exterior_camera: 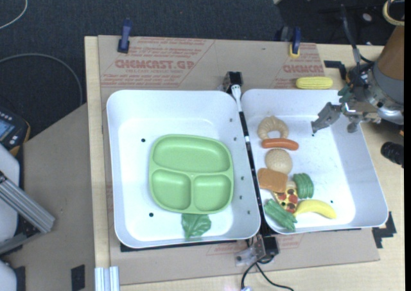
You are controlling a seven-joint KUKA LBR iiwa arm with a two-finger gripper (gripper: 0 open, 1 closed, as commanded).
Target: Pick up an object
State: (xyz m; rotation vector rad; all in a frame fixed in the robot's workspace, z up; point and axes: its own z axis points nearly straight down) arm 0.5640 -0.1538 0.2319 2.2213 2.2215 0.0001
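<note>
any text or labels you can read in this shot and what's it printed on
"CHEMCAST G P" in red on the brown protective sheet covering the board behind the left bin.
The same red print repeats behind the right bin, partly cut off and blurred.
The smaller red lines around it are too small to read.

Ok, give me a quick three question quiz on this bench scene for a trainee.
1. True or false: the green tray sits in the left bin.
2. Which lies outside both bins? A) banana B) corn cob C) hot dog
3. Fill in: the gripper hovers over the ___ bin.

Key: 1 true. 2 B. 3 right.
</note>
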